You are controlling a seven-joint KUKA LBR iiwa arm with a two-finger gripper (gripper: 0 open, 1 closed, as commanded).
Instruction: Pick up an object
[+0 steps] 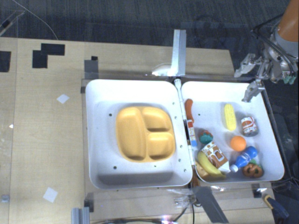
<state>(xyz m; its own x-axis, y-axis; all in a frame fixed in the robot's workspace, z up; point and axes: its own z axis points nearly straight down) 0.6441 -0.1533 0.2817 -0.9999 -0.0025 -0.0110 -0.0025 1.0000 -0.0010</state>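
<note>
The job has hardly begun. The end effector [252,88] hangs over the far right corner of the right bin [275,146], fingers spread a little, with nothing between them. Every toy lies in that bin. The corn [229,116] is the nearest one to it, with a small can [248,125] just beside the corn. Nearer the front lie an orange ball [238,143], a banana [208,165] and a blue bottle [245,157], packed close together, so picking one there looks tricky. A yellow tray [145,133] sits in the left bin [100,171].

Yellow divided tray [144,133] centred in left white bin [100,171]; black patches [46,54] on bench top-left.
</note>
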